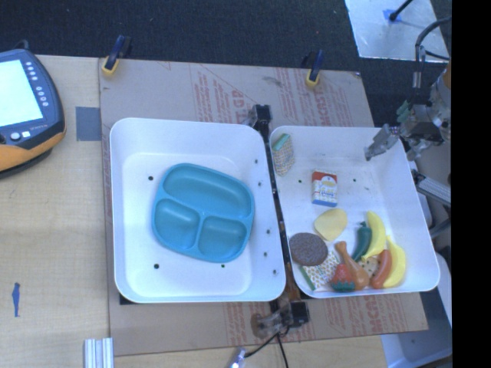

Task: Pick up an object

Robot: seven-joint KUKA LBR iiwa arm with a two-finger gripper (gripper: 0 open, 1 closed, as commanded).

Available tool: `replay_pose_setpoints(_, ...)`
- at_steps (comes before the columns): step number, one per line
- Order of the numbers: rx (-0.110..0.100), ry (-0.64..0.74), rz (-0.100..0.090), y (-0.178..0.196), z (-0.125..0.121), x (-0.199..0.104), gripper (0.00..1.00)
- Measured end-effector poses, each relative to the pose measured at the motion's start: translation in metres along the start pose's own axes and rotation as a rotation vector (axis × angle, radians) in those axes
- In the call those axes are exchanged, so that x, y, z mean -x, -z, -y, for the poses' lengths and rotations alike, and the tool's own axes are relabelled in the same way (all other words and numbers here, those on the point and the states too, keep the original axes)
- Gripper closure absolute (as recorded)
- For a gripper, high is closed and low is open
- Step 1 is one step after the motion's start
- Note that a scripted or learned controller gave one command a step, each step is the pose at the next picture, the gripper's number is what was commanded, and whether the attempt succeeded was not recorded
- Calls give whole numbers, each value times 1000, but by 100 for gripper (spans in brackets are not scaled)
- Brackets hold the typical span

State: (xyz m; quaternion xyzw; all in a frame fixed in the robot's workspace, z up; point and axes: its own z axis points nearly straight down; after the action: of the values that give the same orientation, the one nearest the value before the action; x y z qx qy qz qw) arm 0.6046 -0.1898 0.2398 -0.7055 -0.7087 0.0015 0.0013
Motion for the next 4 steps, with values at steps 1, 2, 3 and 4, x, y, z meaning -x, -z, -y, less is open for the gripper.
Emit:
replay_pose_setpoints(1,-3,1,-1,-119,75,-56,0)
replay_pose_setpoints(2,-1,2,0,-149,94,-64,0)
replay_pose_setpoints(3,-2,7,1,-138,94,-63,100)
replay_pose_setpoints(4,-2,7,1,-138,94,-63,0)
